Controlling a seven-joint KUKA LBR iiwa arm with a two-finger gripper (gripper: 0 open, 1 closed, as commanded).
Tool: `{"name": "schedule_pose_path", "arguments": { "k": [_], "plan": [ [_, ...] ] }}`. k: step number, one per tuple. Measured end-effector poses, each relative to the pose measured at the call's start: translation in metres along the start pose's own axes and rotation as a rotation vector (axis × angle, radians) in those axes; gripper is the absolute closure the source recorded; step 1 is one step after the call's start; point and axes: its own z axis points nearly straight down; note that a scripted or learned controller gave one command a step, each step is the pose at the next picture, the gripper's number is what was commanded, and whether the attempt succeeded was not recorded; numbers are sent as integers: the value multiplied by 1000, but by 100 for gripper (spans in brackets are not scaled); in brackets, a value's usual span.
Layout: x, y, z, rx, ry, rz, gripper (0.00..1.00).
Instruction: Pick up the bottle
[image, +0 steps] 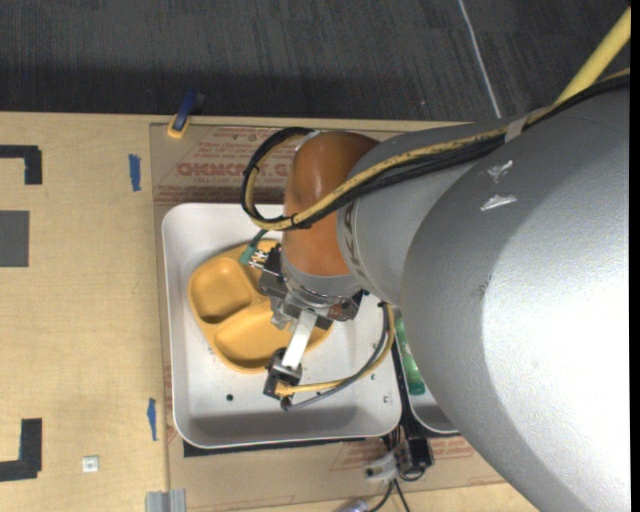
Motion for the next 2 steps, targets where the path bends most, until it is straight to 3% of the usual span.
{"name": "schedule_pose_path", "arguments": {
  "k": [1,2],
  "plan": [
    [9,-44,63,-18,13,48,100],
    [-90,-10,20,0,0,-250,100]
  ]
}}
